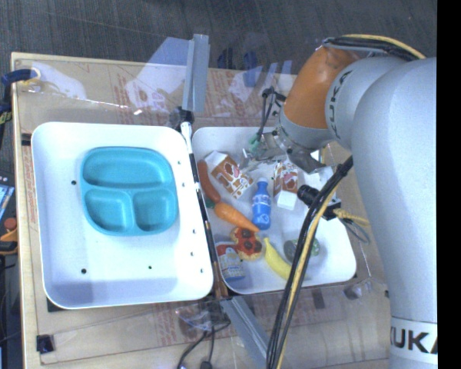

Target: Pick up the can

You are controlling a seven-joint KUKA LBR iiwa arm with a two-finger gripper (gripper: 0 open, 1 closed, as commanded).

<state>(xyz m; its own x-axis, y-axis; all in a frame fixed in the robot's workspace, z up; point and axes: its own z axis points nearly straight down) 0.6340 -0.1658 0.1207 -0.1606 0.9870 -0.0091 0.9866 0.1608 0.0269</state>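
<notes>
The can [232,267], small with a bluish-grey label, lies in the near left corner of the right bin [339,266], beside a red and orange toy [247,242]. My gripper [260,149] hangs over the far part of that bin, below the orange wrist band [313,91]. It is just right of a brown and white carton [229,174], well away from the can. Nothing shows in its grasp.
The right bin also holds a sausage [207,181], a carrot [234,215], a blue bottle [261,204], a banana [276,260] and a second carton [286,184]. A black cable [300,260] crosses its near side. The left bin [54,267] holds a teal divided tray [130,187].
</notes>
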